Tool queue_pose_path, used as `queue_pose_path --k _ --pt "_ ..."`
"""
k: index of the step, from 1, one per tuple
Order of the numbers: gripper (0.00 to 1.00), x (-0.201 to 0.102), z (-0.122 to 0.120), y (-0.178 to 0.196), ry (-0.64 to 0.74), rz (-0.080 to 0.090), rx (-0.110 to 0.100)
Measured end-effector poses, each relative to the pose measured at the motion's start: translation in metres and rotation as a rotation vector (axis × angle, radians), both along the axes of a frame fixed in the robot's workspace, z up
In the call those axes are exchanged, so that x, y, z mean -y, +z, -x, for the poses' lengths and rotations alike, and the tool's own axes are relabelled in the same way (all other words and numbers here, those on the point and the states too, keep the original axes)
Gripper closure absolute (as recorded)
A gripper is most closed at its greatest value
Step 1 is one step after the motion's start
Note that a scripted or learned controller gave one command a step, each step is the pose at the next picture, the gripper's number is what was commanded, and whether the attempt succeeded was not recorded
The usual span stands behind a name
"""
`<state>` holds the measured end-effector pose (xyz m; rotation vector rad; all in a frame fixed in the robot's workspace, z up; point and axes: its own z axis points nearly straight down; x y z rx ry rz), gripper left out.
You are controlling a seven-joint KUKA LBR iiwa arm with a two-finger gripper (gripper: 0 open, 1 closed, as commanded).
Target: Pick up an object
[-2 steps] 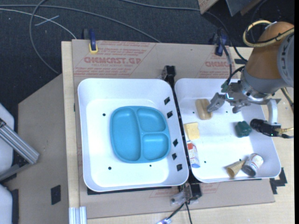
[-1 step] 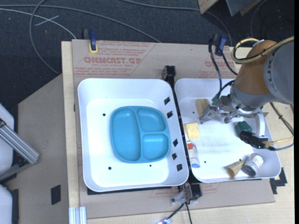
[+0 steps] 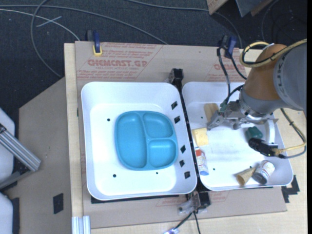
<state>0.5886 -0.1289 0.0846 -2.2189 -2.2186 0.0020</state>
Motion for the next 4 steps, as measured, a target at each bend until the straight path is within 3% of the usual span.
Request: queue_pose_path --k 1,4 --pt "1.00 0.000 -0.001 0.012 0.000 0.000 0.003" --pt "1.00 -0.004 -0.007 0.180 0.002 0.003 0.013"
